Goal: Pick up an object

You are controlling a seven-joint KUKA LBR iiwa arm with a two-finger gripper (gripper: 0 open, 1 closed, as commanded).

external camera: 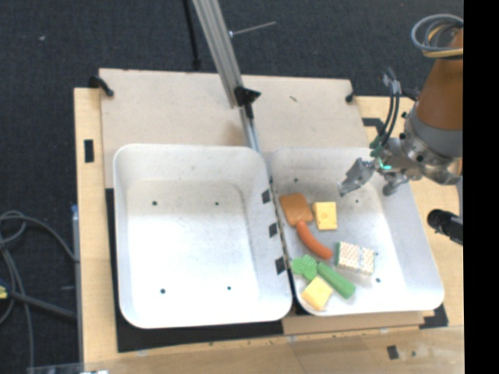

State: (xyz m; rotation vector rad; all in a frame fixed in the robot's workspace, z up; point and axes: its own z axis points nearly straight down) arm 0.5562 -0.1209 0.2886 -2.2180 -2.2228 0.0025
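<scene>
We see the jaws (373, 178) spread apart and holding nothing above the right bin (405, 240), whose near-left part holds the unlabelled toys, the orange carrot (315, 243) among them.

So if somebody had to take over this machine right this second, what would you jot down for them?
Hand: hanging above the upper part of the right bin, nothing between its fingers that I can see.
Things: all in the right bin, near its left side: brown piece, yellow block, orange sausage-shaped piece, speckled block, green piece, second yellow piece.
Done: nothing picked up yet.
Left: lower the hand onto one item, grip it and lift.
</scene>
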